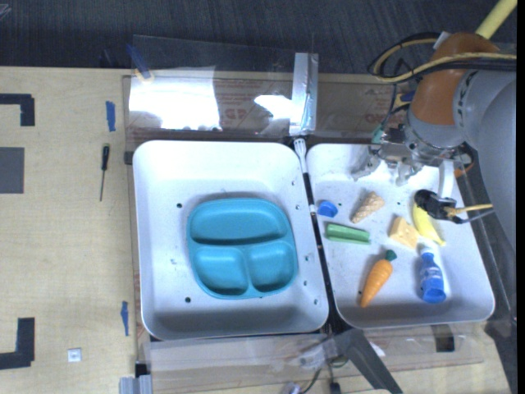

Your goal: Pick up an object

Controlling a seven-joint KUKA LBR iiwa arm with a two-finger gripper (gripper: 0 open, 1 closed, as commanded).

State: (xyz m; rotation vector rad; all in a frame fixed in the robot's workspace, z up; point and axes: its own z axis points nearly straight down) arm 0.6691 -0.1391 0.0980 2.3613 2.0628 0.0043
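Nearest the camera, a toy carrot (376, 278) lies in the right bin (476, 302), well below the gripper (385, 168), whose fingers hang spread and empty. Probably light, rigid, slick plastic; its thick orange middle looks best to grip.

Your grey arm (484, 113) reaches in from the right, its gripper (385, 169) over the right bin's far edge, fingers (362, 168) spread, holding nothing.

Glossy plastic tray (240, 245) — seemingly smooth
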